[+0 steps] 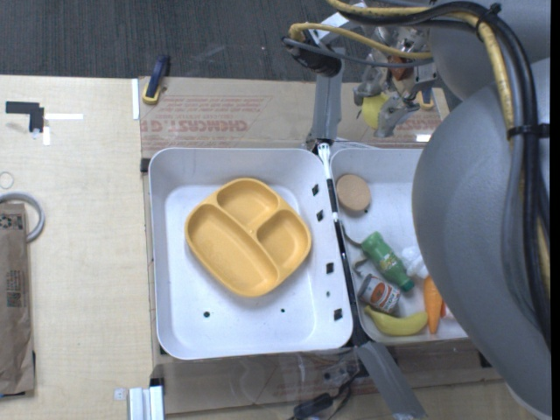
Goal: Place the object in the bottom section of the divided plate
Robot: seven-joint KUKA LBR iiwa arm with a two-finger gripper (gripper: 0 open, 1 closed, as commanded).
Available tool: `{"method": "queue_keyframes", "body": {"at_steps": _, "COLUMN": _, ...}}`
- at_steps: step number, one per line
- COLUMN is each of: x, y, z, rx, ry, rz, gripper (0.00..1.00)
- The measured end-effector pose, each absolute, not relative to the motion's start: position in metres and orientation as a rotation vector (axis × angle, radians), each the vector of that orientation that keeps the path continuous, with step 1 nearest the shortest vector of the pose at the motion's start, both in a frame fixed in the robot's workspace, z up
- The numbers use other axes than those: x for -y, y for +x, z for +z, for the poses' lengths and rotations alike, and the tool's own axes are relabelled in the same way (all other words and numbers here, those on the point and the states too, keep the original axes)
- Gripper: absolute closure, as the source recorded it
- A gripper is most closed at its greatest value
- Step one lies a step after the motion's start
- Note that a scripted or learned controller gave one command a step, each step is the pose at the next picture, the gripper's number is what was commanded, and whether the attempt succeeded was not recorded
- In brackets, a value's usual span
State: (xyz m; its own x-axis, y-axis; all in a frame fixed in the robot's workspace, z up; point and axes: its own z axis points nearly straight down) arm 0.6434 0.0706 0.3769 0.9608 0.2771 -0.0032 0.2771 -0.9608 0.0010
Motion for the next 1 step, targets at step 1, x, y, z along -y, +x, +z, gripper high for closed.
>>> {"method": "queue_keyframes", "body": {"at_steps": 1, "x": -0.0412, "y": 0.6511, "z": 0.3586, "rx": -0.310, "ry": 3.126, "rz": -0.007, "gripper": 1.00}}
